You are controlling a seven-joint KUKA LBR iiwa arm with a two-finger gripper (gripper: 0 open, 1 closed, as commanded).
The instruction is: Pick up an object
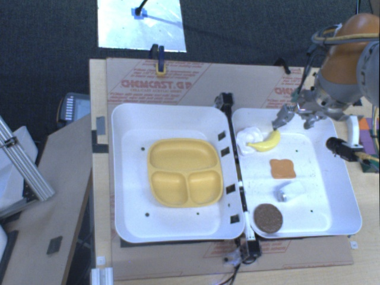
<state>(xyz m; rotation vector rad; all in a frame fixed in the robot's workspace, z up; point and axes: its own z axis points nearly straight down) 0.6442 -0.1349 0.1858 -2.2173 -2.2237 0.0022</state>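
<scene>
The right bin (pixel 332 218) holds a yellow banana (pixel 265 141) lying against a white crumpled object (pixel 248 136) at its upper left. An orange toast-like square (pixel 282 168) lies mid-bin, a small clear or pale object (pixel 286 192) sits below it, and a brown round cookie-like disc (pixel 268 217) rests near the front left corner. My gripper (pixel 295 117) hangs over the bin's back edge, just up and right of the banana, with its two fingers spread apart and nothing between them.
The left bin (pixel 127 177) carries a yellow three-compartment tray (pixel 183 172). A black divider clamp (pixel 225 103) sits between the bins at the back. Grey equipment stands off the bench's left side.
</scene>
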